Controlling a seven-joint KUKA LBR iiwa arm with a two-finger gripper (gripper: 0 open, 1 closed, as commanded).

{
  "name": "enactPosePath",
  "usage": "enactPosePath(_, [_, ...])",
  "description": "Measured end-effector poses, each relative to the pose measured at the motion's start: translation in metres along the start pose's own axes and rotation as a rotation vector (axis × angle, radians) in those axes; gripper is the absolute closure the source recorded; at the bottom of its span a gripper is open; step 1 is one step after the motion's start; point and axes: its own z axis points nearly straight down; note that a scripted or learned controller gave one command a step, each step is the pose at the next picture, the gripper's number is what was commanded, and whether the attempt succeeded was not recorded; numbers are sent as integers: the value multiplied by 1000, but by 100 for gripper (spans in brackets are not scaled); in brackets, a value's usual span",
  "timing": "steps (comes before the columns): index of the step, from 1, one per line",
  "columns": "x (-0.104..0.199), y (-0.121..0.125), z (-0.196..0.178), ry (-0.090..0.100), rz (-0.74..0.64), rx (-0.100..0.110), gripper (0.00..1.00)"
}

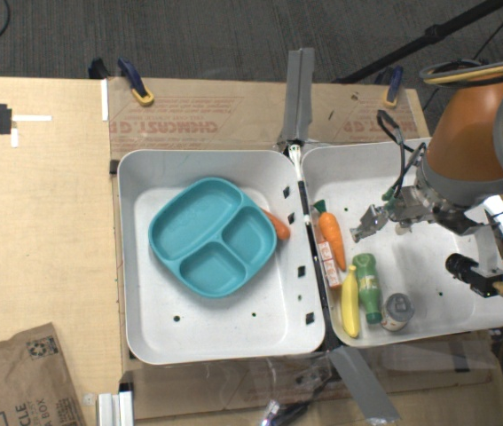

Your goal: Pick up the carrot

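The tapered orange carrot (330, 238) with its green top lay untouched at the right bin's left wall, centre-right of the frame — the grasp remained undone. The hand (366, 227) hovered just right of it; whether apart or together, I cannot tell.

Carrot (330, 239) lies against the right bin's left wall (311, 238), crowded below by a banana (349, 303) and green bottle (367, 287) (touching each other); open floor lies to its right.
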Motion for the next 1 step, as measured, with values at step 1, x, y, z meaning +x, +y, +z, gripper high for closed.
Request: enactPosePath(1, [-10,53,56,-9,-84,-18,0])
